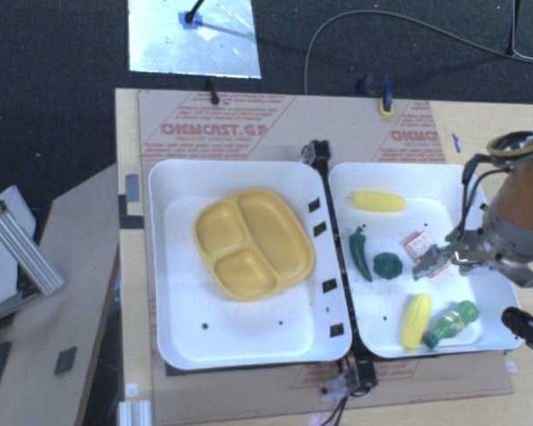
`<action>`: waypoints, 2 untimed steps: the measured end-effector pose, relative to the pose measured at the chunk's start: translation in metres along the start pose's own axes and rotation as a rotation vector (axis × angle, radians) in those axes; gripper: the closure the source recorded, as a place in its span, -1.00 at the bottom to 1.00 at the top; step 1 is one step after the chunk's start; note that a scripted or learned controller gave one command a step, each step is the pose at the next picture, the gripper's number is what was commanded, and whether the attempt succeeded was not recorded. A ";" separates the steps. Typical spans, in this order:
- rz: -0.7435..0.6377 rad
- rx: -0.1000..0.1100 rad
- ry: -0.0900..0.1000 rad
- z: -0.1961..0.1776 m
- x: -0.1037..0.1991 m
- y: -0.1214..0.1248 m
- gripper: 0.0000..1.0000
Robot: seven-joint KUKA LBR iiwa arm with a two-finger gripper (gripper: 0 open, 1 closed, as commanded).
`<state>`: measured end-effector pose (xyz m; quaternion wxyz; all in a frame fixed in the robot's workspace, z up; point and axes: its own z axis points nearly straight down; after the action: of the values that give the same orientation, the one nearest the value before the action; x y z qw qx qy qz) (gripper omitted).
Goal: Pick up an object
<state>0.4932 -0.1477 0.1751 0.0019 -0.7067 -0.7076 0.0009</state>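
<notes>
The gripper (429,264) hangs low over the right bin (462,344), near its right edge, just beside a small red and white packet (417,244); whether it touches or grips anything cannot be told. The left bin (173,327) holds a yellow divided plate (249,242) at its middle.

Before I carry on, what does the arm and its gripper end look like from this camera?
The arm is grey with a broad orange band above the wrist. A dark cable loops along its upper side. The gripper is a grey metal assembly at the wrist end, with a black fitting lower right.
</notes>
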 end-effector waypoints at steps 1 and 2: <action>0.000 -0.001 0.000 0.062 0.002 0.005 -1.00; 0.001 -0.005 -0.001 0.091 0.001 0.006 -1.00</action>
<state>0.4987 -0.1461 0.0837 -0.0003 -0.7070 -0.7072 -0.0004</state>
